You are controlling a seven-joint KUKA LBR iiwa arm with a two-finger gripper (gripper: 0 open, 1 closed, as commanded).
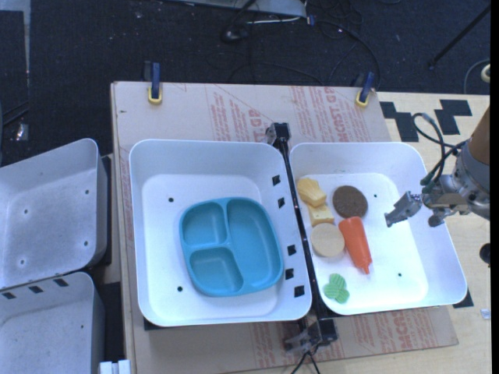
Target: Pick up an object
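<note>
Carrot (pixel 357 243) looks like the easiest thing to take in the camera view: a moulded toy, by its look, so probably light, rigid and a little slick. Its taper argues for closing across the thicker upper half, fingers set crosswise to its length, since the narrow tip would likely squirt out. It is bright orange, long and cone-shaped, lying in the right bin (pixel 437 279) with its blunt end up by the tan disc and its point toward the near rim.

Around it sit the other candidates. A brown disc (pixel 350 201) lies just above it, a tan disc (pixel 327 240) touches or nearly touches its left side, and a pale yellow chunky piece (pixel 313 199) rests against the bin's left wall. A small green piece (pixel 337 287) lies apart, nearer the front edge. All look like hard toy food; the flat discs would be harder to pinch from above.

The gripper (pixel 417 206) hangs at the bin's right side, well apart from the cluster, with nothing between its fingers; the two dark tips appear spread, so it reads as released.

The left bin (pixel 148 170) holds a blue divided tray (pixel 230 245).
</note>
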